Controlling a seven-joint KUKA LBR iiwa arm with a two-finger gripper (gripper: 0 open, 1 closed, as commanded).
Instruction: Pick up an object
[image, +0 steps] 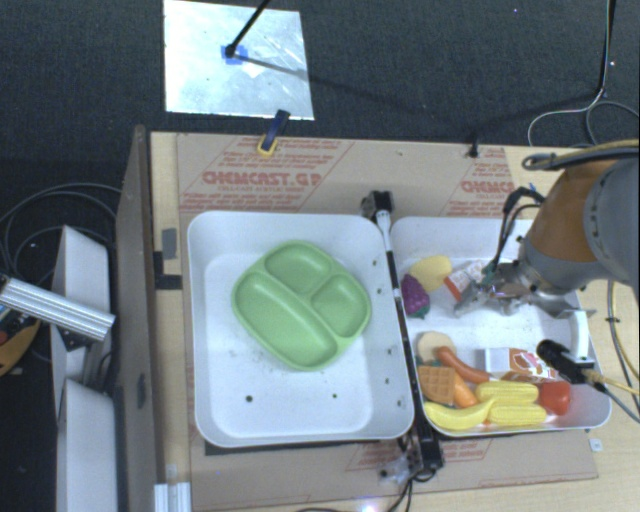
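Brown cardboard-covered surface (300, 165) on dark carpet, shiny sheet (238, 58) on the floor behind. Left bin (215, 300) has a green plate (300, 302); right bin (580, 330) has the toy food (490, 385). Gripper (478, 298) is low there, can't tell how the jaws stand.

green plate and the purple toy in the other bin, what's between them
In the camera view, bare white floor of the left bin, then the two bins' adjoining rims, lie between the green plate and the purple toy.
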